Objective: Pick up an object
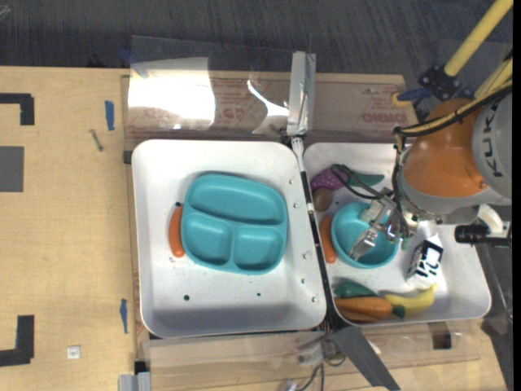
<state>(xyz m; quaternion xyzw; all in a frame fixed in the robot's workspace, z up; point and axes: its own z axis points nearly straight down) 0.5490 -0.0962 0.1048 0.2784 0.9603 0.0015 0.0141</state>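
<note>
Bowl (358, 236), teal, sits mid-left in the right bin (476, 300), and looks the likeliest pick, since the jaws (376, 233) hang right over its open mouth. Whether they are open or closed I cannot tell; nothing is seen between them. By its look the bowl is light, stiff plastic with a smooth, probably slippery wall, so pinching the rim, one finger inside and one outside, seems the best hold. Around it lie a purple item (328, 179), a carrot (364, 306) and a banana (413, 300). In the left bin (155, 300) a teal tray (234, 221) rests beside an orange piece (174, 231).
</note>
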